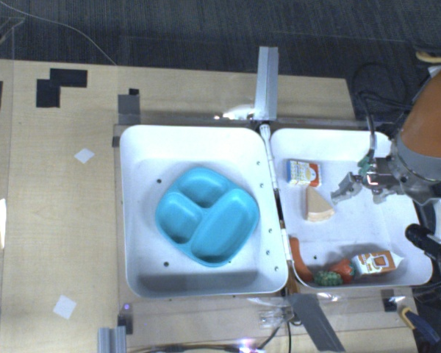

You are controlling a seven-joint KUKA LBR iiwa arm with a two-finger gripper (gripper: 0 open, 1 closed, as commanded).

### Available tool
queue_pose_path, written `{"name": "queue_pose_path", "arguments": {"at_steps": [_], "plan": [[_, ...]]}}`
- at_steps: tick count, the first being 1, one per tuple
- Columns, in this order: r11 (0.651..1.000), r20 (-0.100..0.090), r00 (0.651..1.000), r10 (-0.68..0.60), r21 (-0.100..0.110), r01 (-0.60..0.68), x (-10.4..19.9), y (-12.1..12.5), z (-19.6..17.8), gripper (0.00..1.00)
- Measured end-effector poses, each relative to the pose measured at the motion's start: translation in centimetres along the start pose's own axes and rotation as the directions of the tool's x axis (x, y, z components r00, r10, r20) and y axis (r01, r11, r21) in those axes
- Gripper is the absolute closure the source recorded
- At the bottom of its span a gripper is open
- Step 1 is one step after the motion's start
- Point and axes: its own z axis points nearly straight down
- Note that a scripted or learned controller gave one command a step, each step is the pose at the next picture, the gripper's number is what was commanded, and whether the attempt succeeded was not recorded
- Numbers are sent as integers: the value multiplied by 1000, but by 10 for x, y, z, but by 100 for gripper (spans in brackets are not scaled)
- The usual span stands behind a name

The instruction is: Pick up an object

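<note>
The tool (350, 186) hangs over the right bin (397, 230), fingers spread and gripping nothing, just right of a cheese wedge (319, 205). A small carton (303, 172) lies above the wedge; a juice box (373, 262), a broccoli (325, 277) and a sausage (298, 260) sit along the near edge. A blue tray (208, 216) fills the left bin (143, 197).

I am logging my wooden bench (51, 219) as carrying two white bins side by side. The left bin (132, 197) is holding a blue divided plate (206, 215), lying flat near its middle. The right bin (338, 145) is touching it along a shared edge. A metal post (267, 83) is standing behind their junction. Black marks (59, 85) are showing at the bench's far left.
</note>
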Motion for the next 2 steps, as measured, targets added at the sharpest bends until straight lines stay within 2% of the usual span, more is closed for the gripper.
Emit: {"name": "queue_pose_path", "arguments": {"at_steps": [1, 2], "plan": [[972, -1, 972, 237, -4, -237, -24, 38, 107, 0], [998, 6, 998, -64, -28, 64, 27, 45, 119, 0]]}}
